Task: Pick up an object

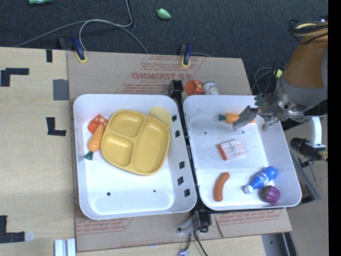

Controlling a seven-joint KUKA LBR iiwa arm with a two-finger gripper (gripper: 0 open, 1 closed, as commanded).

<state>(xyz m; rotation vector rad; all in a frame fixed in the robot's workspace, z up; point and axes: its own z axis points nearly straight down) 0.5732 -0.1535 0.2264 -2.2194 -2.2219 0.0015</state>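
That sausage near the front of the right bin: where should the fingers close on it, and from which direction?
Grip the sausage at its middle, coming straight down from above. It lies flat on the right bin floor, long axis running roughly front to back, so the fingers should close across its narrow width. Bare floor on both sides likely leaves room; the blue bottle sits off to its right.

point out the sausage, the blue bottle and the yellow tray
sausage (221, 186), camera view, middle of its body
blue bottle (263, 178), camera view, its blue body
yellow tray (136, 142), camera view, central ridge between compartments
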